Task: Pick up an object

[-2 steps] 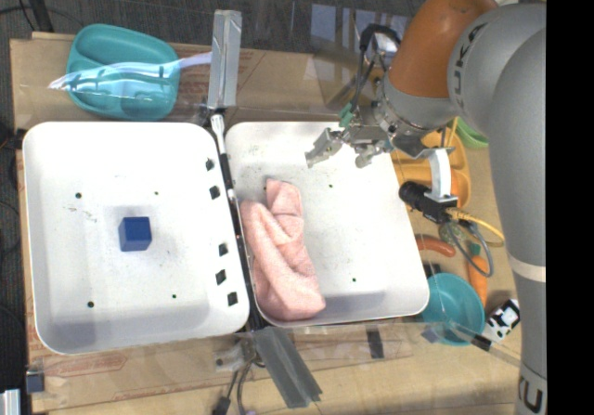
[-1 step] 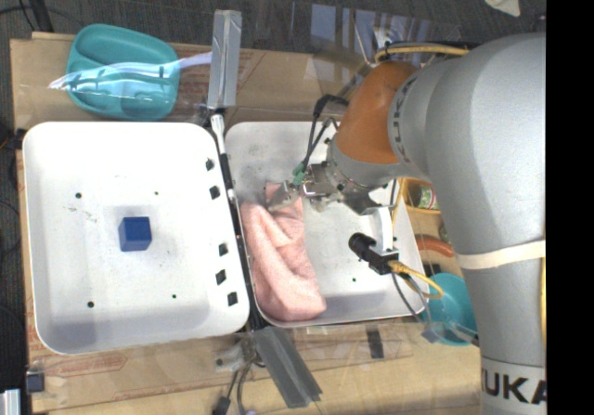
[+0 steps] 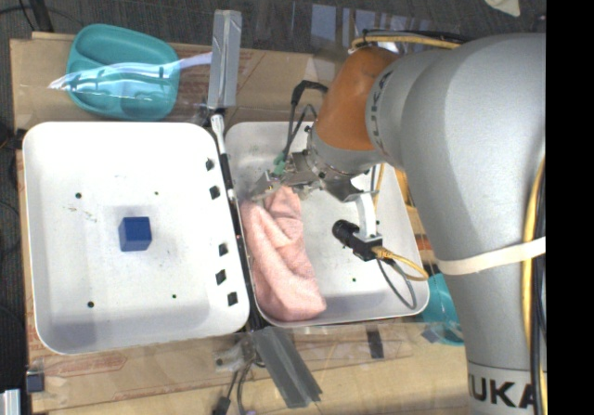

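place: robot lab | cues: KUKA arm [image 3: 483, 172]; taped white bins [image 3: 56, 218]; plywood bench [image 3: 269, 70]

Bright, even overhead light across both white bins [image 3: 56, 218], near blown-out on the left bin's floor. Soft grey shadow pooled along that bin's rim toward 7 o'clock. Broad pale sheen on the grey arm [image 3: 473, 172] at 3 o'clock, warm glow on its orange band [image 3: 348, 111]. Dark, dim floor toward 12 o'clock, weave barely legible. Slight overall softness; fine detail around the gripper [image 3: 292, 172] muddy, cables smeared. Blue cube [image 3: 135, 233] crisp-edged, with almost no shadow.
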You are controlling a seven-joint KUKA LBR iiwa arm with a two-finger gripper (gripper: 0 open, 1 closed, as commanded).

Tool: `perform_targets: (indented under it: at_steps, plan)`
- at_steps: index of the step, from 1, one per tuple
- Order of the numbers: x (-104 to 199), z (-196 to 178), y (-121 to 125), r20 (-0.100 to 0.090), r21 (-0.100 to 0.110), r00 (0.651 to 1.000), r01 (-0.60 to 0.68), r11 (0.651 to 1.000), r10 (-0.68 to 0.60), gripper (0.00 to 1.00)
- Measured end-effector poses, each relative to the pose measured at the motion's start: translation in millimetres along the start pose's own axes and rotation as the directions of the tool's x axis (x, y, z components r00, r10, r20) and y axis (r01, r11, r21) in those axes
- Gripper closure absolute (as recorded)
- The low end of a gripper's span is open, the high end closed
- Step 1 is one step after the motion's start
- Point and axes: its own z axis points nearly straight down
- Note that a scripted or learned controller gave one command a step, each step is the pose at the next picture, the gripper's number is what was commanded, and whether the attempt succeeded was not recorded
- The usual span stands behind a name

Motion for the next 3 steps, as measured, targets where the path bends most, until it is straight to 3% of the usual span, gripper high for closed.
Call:
perform_targets:
  at_steps: [1, 2, 3]
  plan:
    - [0.0, -10.1, 0.2, 0.001, 0.001, 1.0, 0.004, 1.0, -0.004, 1.0]
    - [36.7, -100.4, 52.3, 0.002, -0.001, 0.942, 0.335, 0.942, -0.335, 1.0]
    - [-18.4, -133.2, 34.7, 0.002, 0.0, 0.986, 0.167, 0.986, -0.167, 1.0]
